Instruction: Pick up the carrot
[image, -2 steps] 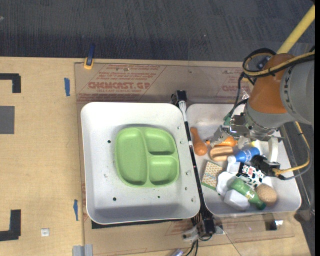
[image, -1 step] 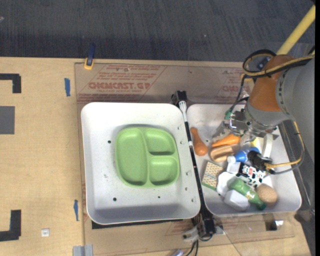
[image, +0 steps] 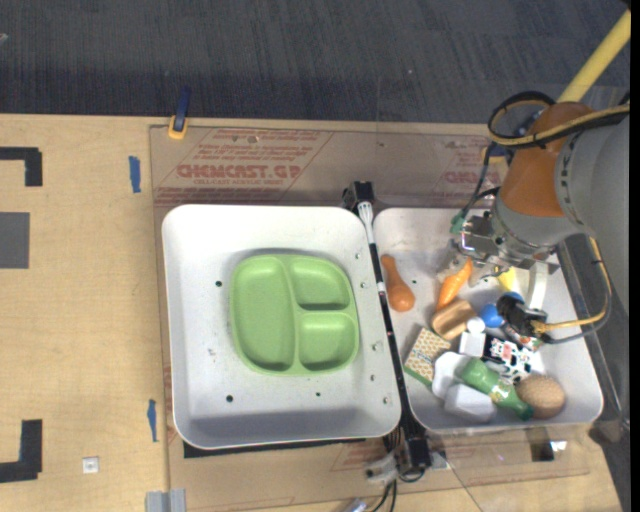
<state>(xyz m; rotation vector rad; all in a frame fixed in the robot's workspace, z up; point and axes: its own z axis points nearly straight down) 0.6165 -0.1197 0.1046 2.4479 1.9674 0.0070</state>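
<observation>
White plastic rims your working space. At the lower edge of the right bin (image: 590, 400) sits a heap: a brown ball (image: 546, 395), a green bottle (image: 490, 380) and a speckled cracker-like tile (image: 428, 352), all touching or nearly so.

Further up, the carrot (image: 398, 284) lies flat near that bin's left wall, thin end toward the top of the frame and thick end toward the bottom. It sits apart from the heap, with bare floor on its right.

It looks like a moulded toy, so judge it light, stiff and rather slick. Take it across the thick lower half, where a pinch is less likely to slide off the taper. That left wall is close, so one side of the grasp has little room.

A second orange piece (image: 452, 286) lies to the right, just beneath the gripper (image: 490, 250). Don't confuse the two.

The gripper hangs over the upper middle of the bin. Its own body hides the tips, so you cannot tell whether it is open or closed. Nothing is visibly held.

The far rim beyond it leaves open floor for a sideways approach.
</observation>
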